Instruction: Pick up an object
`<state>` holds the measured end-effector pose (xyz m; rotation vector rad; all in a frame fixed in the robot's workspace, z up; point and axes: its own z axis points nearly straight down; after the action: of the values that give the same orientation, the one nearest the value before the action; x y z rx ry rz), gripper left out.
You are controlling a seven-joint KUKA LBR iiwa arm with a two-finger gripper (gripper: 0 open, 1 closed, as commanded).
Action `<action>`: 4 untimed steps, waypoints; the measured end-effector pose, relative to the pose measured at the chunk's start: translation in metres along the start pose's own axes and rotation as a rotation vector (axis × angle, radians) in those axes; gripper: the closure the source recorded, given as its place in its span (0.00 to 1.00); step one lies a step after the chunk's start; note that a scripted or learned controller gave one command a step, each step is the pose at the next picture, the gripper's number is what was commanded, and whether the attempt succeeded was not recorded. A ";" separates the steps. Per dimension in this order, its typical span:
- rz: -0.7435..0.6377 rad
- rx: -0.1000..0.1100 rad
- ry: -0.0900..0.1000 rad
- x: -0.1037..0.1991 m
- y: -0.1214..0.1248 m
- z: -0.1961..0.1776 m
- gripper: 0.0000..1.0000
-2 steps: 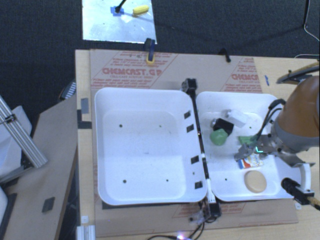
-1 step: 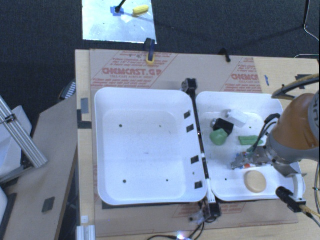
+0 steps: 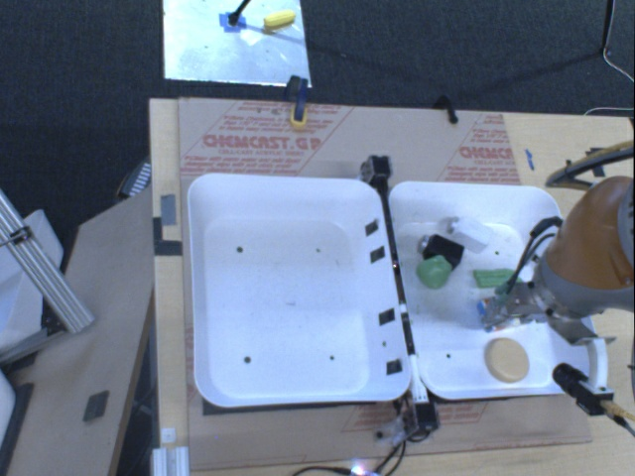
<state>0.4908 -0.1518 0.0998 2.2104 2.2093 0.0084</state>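
Note:
The right bin (image 3: 437, 380) holds several small objects: a green block (image 3: 433, 273), a black object (image 3: 444, 249), a white piece (image 3: 474, 232), a flat green piece (image 3: 492, 279), a small blue item (image 3: 488, 312) and a round tan disc (image 3: 507, 360). My gripper (image 3: 503, 308) hangs low in the right bin, right beside the blue item and just above the tan disc. The arm's orange band (image 3: 599, 238) and grey wrist cover the bin's right side. Nothing is plainly seen between the fingers.
The left bin (image 3: 213, 206) lies beside the right one, with a black divider with clips (image 3: 389, 286) between them. A metal plate (image 3: 234, 28) with a yellow object lies at the back. Cables run along the right edge.

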 end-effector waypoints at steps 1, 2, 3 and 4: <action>-0.008 0.016 0.011 0.054 -0.004 0.016 1.00; -0.013 -0.006 0.007 0.089 0.105 -0.098 1.00; 0.004 0.027 0.009 0.058 0.024 -0.010 1.00; -0.011 0.000 0.007 0.094 0.111 -0.089 1.00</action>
<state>0.6009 -0.0568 0.1897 2.2022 2.2248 0.0161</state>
